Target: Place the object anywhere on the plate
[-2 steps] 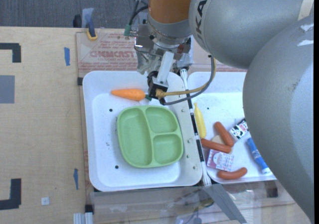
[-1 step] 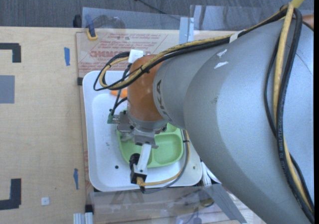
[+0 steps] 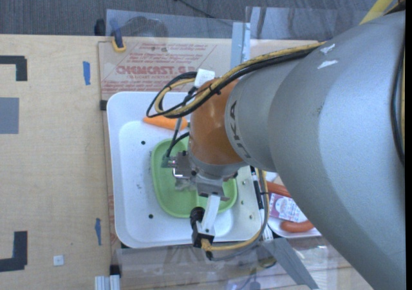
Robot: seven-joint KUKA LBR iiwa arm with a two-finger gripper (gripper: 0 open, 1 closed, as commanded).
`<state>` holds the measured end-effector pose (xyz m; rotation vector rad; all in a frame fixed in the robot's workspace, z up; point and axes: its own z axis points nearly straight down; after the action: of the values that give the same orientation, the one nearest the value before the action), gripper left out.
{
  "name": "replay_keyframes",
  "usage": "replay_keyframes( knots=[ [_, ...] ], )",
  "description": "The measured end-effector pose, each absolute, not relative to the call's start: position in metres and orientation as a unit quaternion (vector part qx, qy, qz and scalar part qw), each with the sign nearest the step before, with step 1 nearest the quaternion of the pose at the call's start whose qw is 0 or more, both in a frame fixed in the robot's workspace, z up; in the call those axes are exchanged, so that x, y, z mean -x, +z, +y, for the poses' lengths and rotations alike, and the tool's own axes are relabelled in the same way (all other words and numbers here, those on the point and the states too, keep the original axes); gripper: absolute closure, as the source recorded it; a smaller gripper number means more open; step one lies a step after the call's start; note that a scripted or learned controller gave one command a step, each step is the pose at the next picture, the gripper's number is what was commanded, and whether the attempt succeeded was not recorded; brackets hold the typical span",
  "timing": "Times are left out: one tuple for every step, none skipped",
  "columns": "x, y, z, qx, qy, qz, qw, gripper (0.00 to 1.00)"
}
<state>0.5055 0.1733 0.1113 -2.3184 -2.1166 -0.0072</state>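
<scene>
The arm (image 3: 309, 121) is hanging over the green plate (image 3: 164, 182) at frame centre, probably for placing, hiding its grip, which I cannot tell.

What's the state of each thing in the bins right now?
green plate: flat in the left bin, mostly covered by the arm's wrist.
carrot: lying in the left bin above the plate, off the plate, partly hidden by the arm.
left bin: holds the plate and the carrot.
sausages: lying in the right bin, partly hidden by the arm.
gripper: over the plate; hold cannot be judged.
</scene>
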Motion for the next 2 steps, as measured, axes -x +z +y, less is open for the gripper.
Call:
replay_keyframes(
  knots=[
    [-0.508, 0.127, 0.099, 0.714, 0.0012, -0.7, 0.002, 1.0],
    [-0.512, 0.105, 0.14, 0.712, 0.0013, -0.702, 0.001, 1.0]
  ],
)
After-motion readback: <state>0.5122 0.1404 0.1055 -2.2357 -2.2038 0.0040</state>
